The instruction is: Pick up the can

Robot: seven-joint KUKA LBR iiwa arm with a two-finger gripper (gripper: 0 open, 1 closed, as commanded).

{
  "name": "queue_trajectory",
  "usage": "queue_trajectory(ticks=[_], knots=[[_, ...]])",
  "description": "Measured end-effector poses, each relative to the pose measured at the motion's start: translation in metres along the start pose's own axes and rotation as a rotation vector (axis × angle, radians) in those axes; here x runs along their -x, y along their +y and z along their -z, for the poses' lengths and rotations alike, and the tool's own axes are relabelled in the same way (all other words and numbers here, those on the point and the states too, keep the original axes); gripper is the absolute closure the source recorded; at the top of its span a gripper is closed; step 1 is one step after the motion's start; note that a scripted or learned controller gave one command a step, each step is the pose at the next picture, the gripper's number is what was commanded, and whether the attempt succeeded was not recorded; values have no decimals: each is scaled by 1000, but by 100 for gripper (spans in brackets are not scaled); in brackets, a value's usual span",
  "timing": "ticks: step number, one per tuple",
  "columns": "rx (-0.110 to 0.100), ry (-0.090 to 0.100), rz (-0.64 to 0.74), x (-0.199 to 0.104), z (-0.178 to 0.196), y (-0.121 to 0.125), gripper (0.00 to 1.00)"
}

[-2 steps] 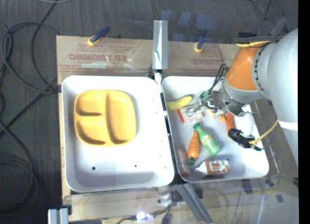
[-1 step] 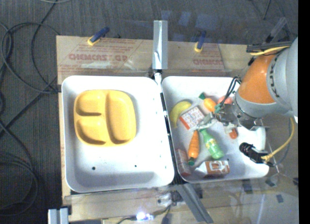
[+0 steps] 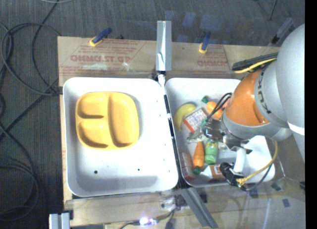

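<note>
The right bin (image 3: 262, 171) is crowded: what looks to be the can (image 3: 194, 120), red and white with a label too small to read, lies near the bin's middle, hemmed in by a yellow-green fruit (image 3: 182, 112) on its left, a carrot (image 3: 198, 154) and a green bottle (image 3: 211, 152) nearer the camera, and the arm's orange band (image 3: 243, 105) looming over its right. The gripper (image 3: 214, 133) hangs just beside the can among this clutter, and whether it grips anything cannot be told. The left bin (image 3: 119, 173) holds a yellow divided tray (image 3: 107, 119), and the cardboard (image 3: 74, 57) under both bins bears red print, not surely readable.
</note>
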State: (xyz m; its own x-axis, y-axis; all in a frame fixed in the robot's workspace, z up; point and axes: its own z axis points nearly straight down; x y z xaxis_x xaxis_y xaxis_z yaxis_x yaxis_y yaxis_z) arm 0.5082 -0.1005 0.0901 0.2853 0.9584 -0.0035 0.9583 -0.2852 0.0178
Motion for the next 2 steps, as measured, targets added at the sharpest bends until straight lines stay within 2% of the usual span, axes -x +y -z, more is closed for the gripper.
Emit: queue_trajectory(ticks=[1,2], knots=[[-19,-1,-66,64,144,-4,0],[-24,3,-114,4,50,-24,0]])
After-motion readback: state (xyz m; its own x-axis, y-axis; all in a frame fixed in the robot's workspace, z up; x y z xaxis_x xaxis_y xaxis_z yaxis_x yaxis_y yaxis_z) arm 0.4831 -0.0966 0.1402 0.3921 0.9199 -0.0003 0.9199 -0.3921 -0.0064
